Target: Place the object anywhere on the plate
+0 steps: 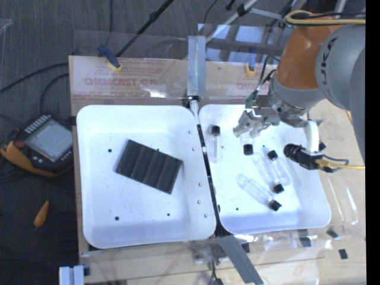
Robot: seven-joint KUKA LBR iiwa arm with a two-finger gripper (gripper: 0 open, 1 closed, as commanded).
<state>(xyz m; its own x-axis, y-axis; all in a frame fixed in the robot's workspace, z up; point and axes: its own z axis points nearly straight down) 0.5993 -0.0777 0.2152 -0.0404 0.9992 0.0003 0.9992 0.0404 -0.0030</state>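
White plastic forms two shallow bins set side by side on the bench. The left bin contains a dark, ribbed rectangular plate, laid flat and turned at a slant, near the middle of the bin floor. The right bin contains several clear vials with black caps. One vial lies close to the divider between the bins, its cap pointing toward the far wall. A second vial lies diagonally in the near half of the bin, and a third vial lies just beside it, nearer the right wall. A small black cap is seen apart from these, below the gripper. The grey arm with its orange band is seen entering from the right, and the gripper is positioned over the far part of the right bin, above the floor between the first vial and the others. Whether its fingers are spread or closed cannot be told, and no vial is visibly held between them. All vials are located in the right bin, well apart from the plate. A handheld pendant rests on the floor left of the bench.
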